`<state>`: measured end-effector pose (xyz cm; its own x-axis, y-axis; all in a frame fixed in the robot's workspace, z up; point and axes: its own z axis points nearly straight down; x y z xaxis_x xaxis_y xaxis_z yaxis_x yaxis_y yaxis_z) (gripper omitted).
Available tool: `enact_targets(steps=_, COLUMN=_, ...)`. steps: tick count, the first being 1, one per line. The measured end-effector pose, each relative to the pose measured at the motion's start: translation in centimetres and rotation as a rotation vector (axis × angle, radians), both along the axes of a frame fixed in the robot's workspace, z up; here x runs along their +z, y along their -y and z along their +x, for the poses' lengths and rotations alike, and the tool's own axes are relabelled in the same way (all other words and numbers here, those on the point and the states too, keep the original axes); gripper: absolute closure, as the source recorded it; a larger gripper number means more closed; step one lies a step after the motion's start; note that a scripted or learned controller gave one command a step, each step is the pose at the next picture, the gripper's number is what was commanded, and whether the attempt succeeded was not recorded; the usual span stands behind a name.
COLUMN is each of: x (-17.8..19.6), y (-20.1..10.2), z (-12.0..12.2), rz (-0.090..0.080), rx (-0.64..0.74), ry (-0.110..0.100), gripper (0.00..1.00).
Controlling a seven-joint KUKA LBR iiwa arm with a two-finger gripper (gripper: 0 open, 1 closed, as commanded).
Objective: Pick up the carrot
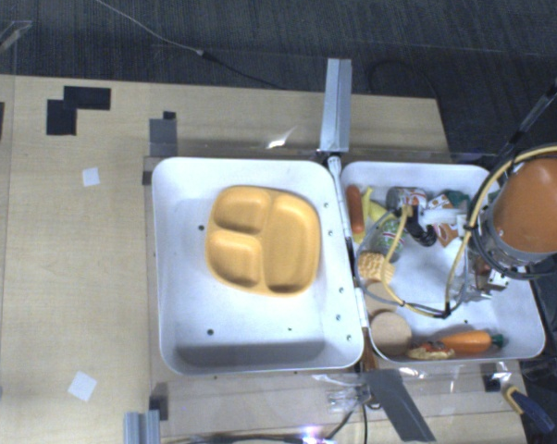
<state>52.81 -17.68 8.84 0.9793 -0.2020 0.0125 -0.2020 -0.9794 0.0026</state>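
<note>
The carrot (465, 342), orange with a green tip at its right end, lies flat along the front wall of the right bin (528, 326). My gripper (471, 287) hangs under the orange wrist band (538, 203) in the right half of that bin. It is a short way behind the carrot and above it. Cables and the wrist hide much of the gripper, and I see nothing held in it.
The right bin also holds a sausage (354, 209), a corn cob (375, 266), a round brown piece (389, 326) beside the carrot, and a clutter of small items (417, 206) at the back. A yellow divided plate (263, 239) sits in the left bin (181, 276).
</note>
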Motion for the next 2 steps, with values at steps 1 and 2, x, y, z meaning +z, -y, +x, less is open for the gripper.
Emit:
enact_targets(steps=1, x=0.1, y=-8.7, z=-0.4, rz=0.007, rx=-0.005, ry=0.001, gripper=1.0)
enact_targets(steps=2, x=4.5, y=-0.5, z=1.2, rz=0.004, rx=-0.001, ry=-0.003, gripper=1.0)
